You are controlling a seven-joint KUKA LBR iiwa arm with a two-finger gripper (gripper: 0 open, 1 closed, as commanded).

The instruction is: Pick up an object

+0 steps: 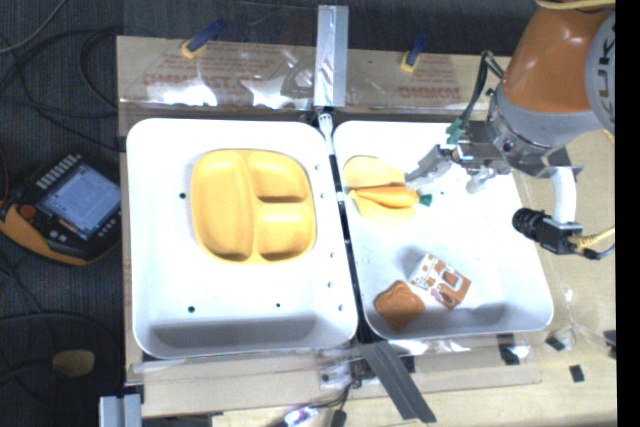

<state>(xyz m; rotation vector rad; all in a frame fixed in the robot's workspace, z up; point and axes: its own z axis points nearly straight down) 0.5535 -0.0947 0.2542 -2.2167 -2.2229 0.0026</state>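
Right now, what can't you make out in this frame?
- Gripper fingers: too small and blurred in the camera view to tell their state or contact with the yellow object.
- Yellow object: shape unclear, one piece or two.
- Printed packet: label too small to read.
- Arm: cut off by the right edge.

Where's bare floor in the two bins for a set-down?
Left bin: a wide strip along the near wall, below the yellow divided tray, plus narrow margins beside it. Right bin: a patch between the hand and the patterned packet. Crowded: its far-left corner, with the yellow pieces, and near the brown lump.
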